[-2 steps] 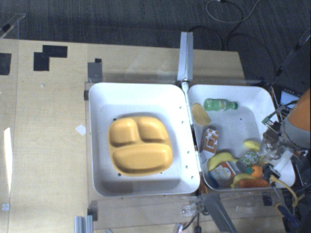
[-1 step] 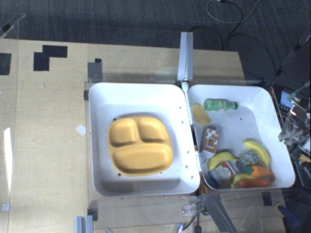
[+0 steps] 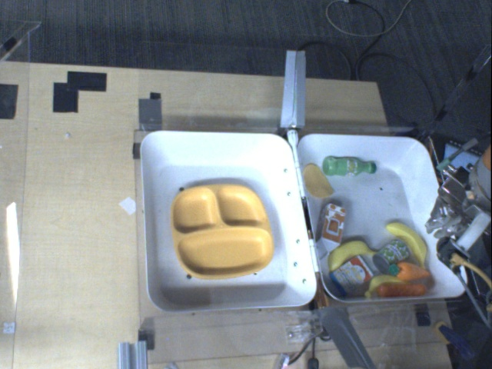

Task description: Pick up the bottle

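Observation:
A small green bottle (image 3: 348, 165) lies on its side near the far edge of the right bin (image 3: 369, 206), its cap pointing right. The arm's wrist and gripper (image 3: 461, 215) sit at the right rim of that bin, well to the right of and nearer than the bottle. Nothing shows between the fingers, and cables and metal parts blur their shape.
The right bin also holds a yellow chip-like piece (image 3: 317, 180), a brown carton (image 3: 333, 223), two bananas (image 3: 409, 241), a can (image 3: 352, 275), a carrot (image 3: 406, 281) and a small green tin (image 3: 393, 252). In the left bin (image 3: 154, 206) lies a yellow divided tray (image 3: 221, 230).

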Robot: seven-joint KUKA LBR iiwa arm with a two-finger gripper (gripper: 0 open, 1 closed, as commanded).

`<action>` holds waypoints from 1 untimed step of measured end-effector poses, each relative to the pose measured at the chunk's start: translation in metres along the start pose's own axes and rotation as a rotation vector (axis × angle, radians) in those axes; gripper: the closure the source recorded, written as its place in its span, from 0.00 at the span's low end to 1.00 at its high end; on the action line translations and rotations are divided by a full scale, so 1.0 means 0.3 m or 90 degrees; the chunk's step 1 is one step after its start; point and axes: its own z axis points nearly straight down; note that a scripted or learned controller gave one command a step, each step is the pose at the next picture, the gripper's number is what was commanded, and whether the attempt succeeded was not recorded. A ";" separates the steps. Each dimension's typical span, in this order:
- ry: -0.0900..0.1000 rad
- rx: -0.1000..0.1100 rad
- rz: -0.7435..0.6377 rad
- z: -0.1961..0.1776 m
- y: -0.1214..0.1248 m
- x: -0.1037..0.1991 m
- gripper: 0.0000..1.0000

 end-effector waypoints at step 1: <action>0.003 0.000 -0.002 0.382 0.049 0.019 1.00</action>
